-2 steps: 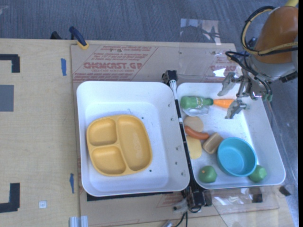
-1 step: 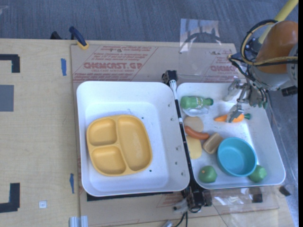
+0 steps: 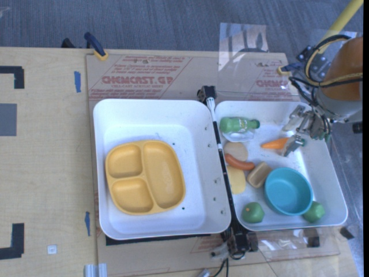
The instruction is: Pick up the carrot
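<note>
The orange carrot [image 3: 273, 145] lies in the upper part of the right bin [image 3: 337, 180], pointing left, just below a green bottle [image 3: 239, 124]. My gripper [image 3: 293, 143] reaches in from the right and sits at the carrot's right end, touching or nearly touching it. The metal wrist parts hide that end of the carrot, so the contact itself is not visible. The carrot appears to rest on the bin floor.
The right bin also holds a red sausage [image 3: 239, 163] on a bread slice, a brown block [image 3: 258, 175], a blue bowl [image 3: 288, 190], a green apple [image 3: 252, 212] and another green fruit [image 3: 314, 212]. A yellow divided plate [image 3: 144, 176] lies in the left bin [image 3: 106, 117].
</note>
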You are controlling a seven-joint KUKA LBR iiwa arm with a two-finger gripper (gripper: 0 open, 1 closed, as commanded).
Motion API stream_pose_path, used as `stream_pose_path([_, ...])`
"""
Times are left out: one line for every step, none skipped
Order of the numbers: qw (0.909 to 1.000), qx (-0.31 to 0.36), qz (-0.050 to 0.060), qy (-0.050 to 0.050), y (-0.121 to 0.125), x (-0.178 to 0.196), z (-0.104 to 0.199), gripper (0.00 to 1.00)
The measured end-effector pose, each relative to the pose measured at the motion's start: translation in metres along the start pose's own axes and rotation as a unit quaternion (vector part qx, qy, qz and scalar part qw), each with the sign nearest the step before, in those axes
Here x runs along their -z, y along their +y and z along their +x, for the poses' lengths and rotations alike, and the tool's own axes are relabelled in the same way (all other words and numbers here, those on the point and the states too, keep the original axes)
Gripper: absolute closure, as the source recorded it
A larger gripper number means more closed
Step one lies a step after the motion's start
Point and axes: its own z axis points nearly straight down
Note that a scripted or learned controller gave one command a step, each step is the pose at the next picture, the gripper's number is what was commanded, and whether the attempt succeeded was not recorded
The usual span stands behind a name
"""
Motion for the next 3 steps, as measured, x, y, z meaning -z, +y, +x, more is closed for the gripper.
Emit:
stream_pose_path([0.9915, -0.13, -0.001, 0.0, 0.044, 0.001, 0.028, 0.0])
stream_pose_path([0.9853, -0.171, 0.0, -0.002, -0.01, 0.0, 0.019, 0.0])
stream_pose_path([0.9482, -0.318, 0.002, 0.002, 0.064, 0.001, 0.004, 0.0])
